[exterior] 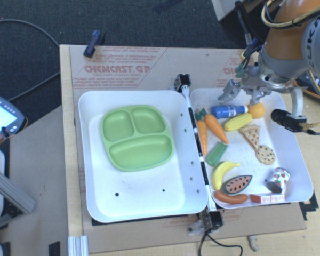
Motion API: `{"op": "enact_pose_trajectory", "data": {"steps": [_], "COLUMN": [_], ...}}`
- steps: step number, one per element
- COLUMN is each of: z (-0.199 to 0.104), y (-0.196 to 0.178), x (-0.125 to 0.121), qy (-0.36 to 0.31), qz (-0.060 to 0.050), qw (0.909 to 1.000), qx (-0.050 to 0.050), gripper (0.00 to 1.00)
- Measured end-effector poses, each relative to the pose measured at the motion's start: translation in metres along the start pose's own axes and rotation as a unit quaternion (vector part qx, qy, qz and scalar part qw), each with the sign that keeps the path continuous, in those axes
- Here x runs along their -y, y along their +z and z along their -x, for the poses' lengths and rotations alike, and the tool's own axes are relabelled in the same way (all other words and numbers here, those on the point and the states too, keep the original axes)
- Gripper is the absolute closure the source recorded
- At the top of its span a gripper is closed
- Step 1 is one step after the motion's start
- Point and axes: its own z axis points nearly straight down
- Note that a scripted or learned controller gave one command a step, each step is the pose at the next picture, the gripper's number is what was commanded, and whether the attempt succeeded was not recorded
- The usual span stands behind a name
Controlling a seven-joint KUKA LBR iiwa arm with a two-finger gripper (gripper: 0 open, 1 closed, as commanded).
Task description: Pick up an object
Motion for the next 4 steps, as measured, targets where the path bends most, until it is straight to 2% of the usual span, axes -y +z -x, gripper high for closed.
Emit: {"op": "enact_pose_trajectory", "data": {"steps": [1,2,3,4], "z": [-0.079,0.006,-0.002,0.001], "y": [0.025,0.069,0.085,0.119], "x": [0.033,0.019,-0.033,0.076], "qy": [-0.001,0.001,0.000,0.000], "qz": [-0.001,-0.001,0.001,-0.001], "qw": [1.0000,1.0000,1.0000,1.0000], "qx": [-0.001,0.001,0.000,0.000], "gripper": [0.00,0.00,0.00,0.00]}}
